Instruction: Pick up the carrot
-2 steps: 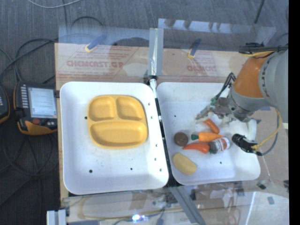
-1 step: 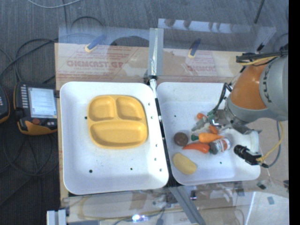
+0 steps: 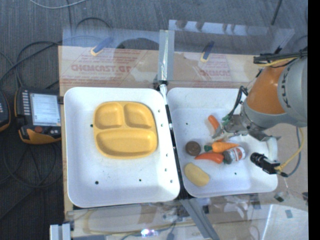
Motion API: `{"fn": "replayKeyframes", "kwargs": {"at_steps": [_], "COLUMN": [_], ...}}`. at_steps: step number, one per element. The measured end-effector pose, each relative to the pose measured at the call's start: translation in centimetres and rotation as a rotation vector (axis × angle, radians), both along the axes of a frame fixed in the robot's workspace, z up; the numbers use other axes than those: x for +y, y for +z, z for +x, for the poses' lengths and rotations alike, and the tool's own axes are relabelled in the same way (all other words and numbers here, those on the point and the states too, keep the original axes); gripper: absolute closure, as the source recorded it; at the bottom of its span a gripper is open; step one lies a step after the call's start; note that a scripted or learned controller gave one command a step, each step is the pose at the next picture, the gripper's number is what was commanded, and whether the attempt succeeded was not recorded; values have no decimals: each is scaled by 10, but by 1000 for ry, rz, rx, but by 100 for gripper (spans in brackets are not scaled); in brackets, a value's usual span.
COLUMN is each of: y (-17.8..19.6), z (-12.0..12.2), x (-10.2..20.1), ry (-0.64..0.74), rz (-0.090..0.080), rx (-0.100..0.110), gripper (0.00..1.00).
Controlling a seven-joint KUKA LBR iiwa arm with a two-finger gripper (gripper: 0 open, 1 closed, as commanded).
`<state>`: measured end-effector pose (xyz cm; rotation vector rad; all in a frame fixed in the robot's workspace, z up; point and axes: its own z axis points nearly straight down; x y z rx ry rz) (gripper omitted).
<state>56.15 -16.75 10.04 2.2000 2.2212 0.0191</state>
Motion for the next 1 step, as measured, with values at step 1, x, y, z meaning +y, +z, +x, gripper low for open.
{"fn": "replayKeyframes", "kwargs": {"at_steps": [1], "y": [99], "z": [-32], "x": [89], "ry": [258], "rz": [1], "rx": [24], "gripper": [100]}}
